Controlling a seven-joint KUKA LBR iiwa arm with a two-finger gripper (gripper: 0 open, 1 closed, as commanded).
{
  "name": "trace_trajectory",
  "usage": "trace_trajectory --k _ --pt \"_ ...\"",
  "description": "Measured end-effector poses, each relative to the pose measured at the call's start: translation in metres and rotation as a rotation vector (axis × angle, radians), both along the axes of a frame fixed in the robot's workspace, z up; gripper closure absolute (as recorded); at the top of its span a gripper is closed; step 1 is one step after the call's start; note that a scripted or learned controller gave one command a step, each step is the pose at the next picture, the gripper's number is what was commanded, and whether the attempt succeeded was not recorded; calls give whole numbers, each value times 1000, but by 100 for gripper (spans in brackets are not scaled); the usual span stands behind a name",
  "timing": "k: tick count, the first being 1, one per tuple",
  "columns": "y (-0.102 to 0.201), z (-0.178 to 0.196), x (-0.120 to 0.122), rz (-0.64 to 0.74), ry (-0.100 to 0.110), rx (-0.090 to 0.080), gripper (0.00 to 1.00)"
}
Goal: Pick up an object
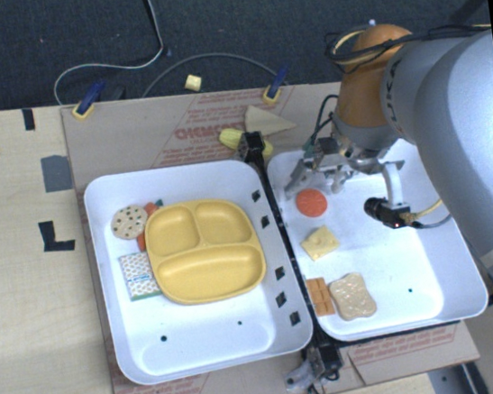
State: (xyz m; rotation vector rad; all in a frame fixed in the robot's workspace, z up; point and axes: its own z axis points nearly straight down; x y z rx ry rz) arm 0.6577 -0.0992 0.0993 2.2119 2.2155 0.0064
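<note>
Camera view: my gripper [316, 173] hangs spread and empty above the flat round red-orange disc [311, 201]; closing off-centre could skid it away.

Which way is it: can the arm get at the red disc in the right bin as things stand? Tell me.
Probably yes. The end effector hangs just above the red disc in the right bin; nothing covers the disc, and the yellow wedge lies apart from it.
</note>
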Motion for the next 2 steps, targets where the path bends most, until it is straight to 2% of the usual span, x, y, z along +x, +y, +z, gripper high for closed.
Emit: trace_trajectory --k 1,2 --pt "-4 -14 -10 0 8 3 0" --pt "-3 -3 -10 1 7 3 100"
